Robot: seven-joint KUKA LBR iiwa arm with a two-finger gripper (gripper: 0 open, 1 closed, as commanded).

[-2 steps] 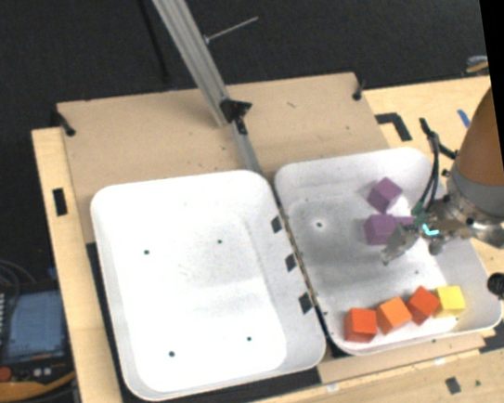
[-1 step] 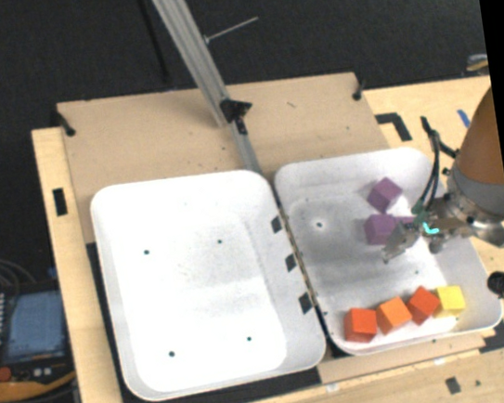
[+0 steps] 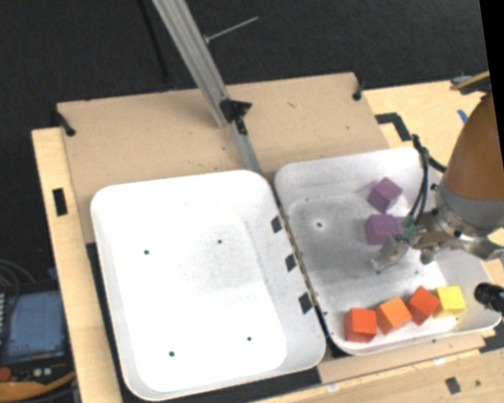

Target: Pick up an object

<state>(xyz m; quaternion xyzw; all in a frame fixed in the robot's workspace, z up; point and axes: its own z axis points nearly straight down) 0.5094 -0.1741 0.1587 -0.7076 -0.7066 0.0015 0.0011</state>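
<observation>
The right bin holds several small blocks. Two purple blocks lie in its upper right part, one farther back and one nearer. Along the front wall sit a red-orange block, an orange block, a red block and a yellow block. My gripper hangs low over the right side of this bin, just in front of the nearer purple block. It is open, its fingers spread apart with nothing between them.
The left bin lies beside the right one, their walls meeting at mid-frame. A slanted metal pole rises from the bench behind the bins. My arm's orange band overhangs the right bin's right edge.
</observation>
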